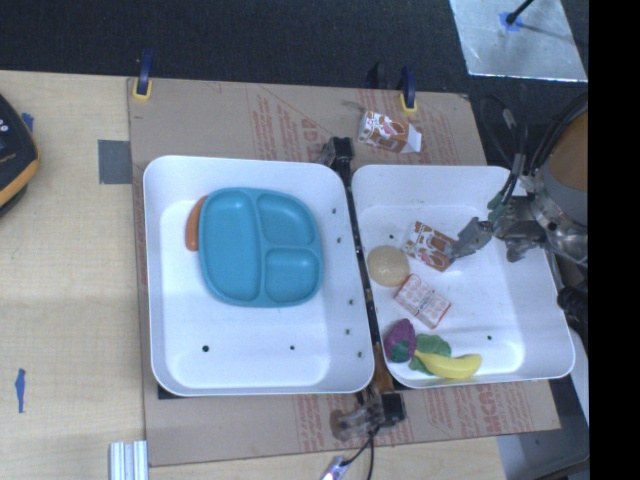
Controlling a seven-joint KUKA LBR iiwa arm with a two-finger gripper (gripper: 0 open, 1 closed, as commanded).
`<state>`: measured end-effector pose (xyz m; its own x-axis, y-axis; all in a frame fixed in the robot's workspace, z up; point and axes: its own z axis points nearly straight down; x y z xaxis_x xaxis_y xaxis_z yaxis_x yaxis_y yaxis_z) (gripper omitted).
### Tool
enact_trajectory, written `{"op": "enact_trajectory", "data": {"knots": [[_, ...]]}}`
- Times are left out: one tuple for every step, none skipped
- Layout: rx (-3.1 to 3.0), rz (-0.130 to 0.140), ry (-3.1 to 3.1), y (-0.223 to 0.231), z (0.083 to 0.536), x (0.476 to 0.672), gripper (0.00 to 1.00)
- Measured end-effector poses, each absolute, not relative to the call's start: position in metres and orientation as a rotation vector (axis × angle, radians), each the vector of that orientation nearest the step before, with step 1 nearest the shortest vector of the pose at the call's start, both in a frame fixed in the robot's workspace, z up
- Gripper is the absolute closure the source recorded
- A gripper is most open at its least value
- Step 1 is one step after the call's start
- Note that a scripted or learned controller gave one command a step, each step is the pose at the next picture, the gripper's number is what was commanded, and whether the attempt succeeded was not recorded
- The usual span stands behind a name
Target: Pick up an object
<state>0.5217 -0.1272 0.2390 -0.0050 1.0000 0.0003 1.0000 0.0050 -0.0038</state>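
Observation:
The right bin [530, 343] holds several small things. A red-and-white packet [430, 245] lies near its middle, with a beige round lump [387, 265] to its left. Below them lie a second packet [422, 300], a purple grape bunch [400, 339], a green piece [433, 345] and a yellow banana [450, 366]. My gripper [492, 244] hangs over the right half of this bin, open. Its left finger [468, 238] points at the red-and-white packet's right edge, touching it or just short of it. Nothing sits between the fingers.
The left bin [250, 353] carries a blue divided plate [262, 246] with an orange thing [191, 225] poking out from under its left side. A third packet [390, 133] lies on the cardboard behind the bins. A yellow-black device [12, 158] sits at the far left.

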Motion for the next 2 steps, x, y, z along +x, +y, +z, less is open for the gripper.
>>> {"op": "enact_trajectory", "data": {"knots": [[-2.211, 0.008, -2.226, -0.136, 0.100, 0.571, 0.00], [-2.216, 0.000, -2.228, -0.130, 0.094, 0.620, 0.00]]}}
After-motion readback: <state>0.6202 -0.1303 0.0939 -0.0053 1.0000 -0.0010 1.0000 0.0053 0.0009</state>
